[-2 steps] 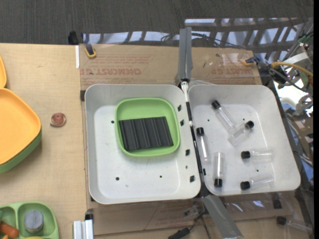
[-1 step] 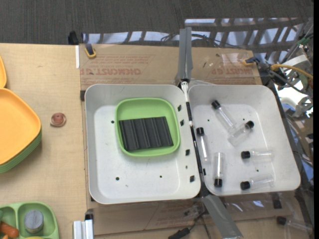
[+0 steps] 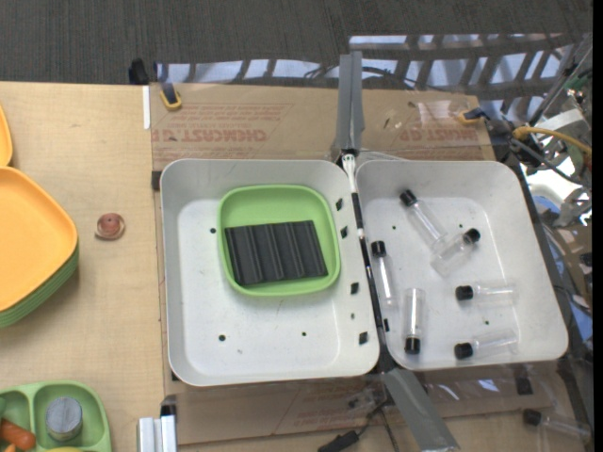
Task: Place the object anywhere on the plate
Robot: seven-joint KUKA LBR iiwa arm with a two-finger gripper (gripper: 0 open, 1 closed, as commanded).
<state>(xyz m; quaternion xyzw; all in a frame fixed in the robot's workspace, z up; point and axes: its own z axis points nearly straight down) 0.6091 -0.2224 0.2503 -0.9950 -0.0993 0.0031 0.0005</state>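
Bench (image 3: 75,139): two white bins. Left bin (image 3: 188,337): green plate (image 3: 278,205), dark ridged slab (image 3: 278,252). Right bin (image 3: 528,328): six clear vials (image 3: 419,217). Gripper state: cannot tell.

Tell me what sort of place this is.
Probably a robot test bench in a lab. Two white bins sit side by side on cardboard, one holding a green plate with a dark ridged block, the other scattered clear vials. Cables and metal framing run behind.
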